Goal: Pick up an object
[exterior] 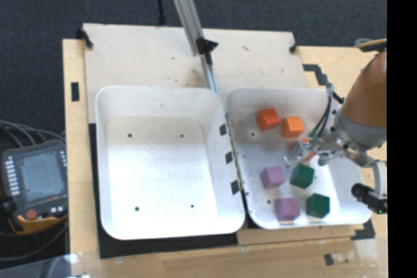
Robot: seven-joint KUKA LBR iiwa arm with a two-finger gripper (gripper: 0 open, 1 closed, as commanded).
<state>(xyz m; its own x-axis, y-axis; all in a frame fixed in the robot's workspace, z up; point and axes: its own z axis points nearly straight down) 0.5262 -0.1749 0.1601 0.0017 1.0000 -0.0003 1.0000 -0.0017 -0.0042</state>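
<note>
Observing gripper (303, 154) above right bin (251, 208) | green cube (302, 176) just below fingers | orange cube (292, 126) above | we cannot tell finger state.

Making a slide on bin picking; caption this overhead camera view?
KUKA arm's end effector hovers over the right bin, among two orange, two purple and two green cubes.

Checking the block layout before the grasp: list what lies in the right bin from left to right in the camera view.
First orange block → upper purple block → lower purple block → second orange block → upper green block → lower green block.
</note>
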